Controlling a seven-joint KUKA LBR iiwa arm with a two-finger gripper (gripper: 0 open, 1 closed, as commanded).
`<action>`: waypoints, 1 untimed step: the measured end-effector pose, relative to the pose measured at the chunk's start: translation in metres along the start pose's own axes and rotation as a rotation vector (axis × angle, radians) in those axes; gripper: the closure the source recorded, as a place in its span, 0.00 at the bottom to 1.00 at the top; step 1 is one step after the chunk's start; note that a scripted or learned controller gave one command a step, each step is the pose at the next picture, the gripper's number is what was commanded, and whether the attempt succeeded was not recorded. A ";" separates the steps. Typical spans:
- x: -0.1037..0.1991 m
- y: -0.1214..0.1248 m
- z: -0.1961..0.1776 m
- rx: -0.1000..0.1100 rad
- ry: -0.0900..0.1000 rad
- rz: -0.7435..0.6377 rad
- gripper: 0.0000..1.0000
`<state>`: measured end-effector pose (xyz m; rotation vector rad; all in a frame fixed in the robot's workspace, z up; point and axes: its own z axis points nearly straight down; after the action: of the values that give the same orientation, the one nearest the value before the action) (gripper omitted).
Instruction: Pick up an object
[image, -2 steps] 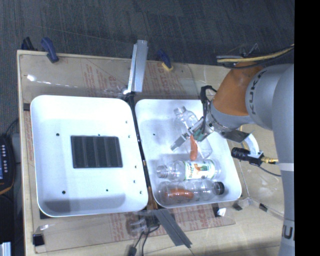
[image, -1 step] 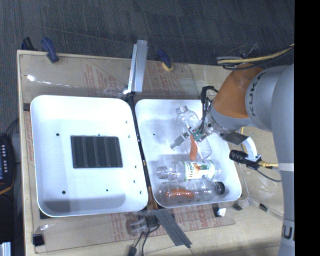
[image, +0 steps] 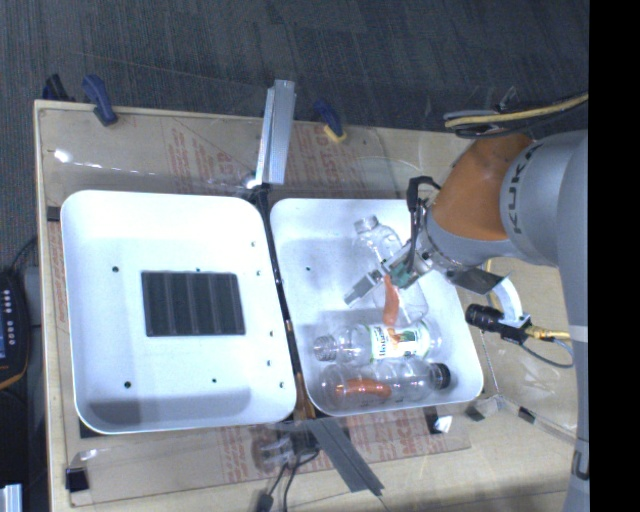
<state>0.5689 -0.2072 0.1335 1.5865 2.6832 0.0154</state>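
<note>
Grey and bulky, the arm (image: 530, 200) sits closest to the lens, entering from the right with its orange band (image: 480, 195) just above the wrist. Below it spreads the counter (image: 150, 455), a pale board with reddish print, blue clamps at its far edge. On it rest two shallow white bins side by side. The left bin (image: 100, 250) carries a dark ribbed rectangular patch (image: 193, 303) on its floor. The right bin (image: 310, 250) holds a loose cluster of clear plastic bottles: one with a green and white label (image: 385, 343) lies on its side across the middle, another with a black cap (image: 395, 382) lies along the near wall, with something orange showing through it, and a crumpled clear bottle (image: 375, 238) sits toward the far side. The claw (image: 397, 272) hangs over the right bin's centre, low among the bottles; whether its fingers are apart or together cannot be told. Just under it a thin orange object (image: 391, 302) stands tilted, touching the labelled bottle. A small grey piece (image: 358, 291) juts out to the claw's left.
</note>
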 end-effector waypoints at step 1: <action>0.004 -0.008 0.039 0.019 0.015 -0.010 0.00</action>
<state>0.5608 -0.2074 0.0939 1.5838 2.7108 0.0016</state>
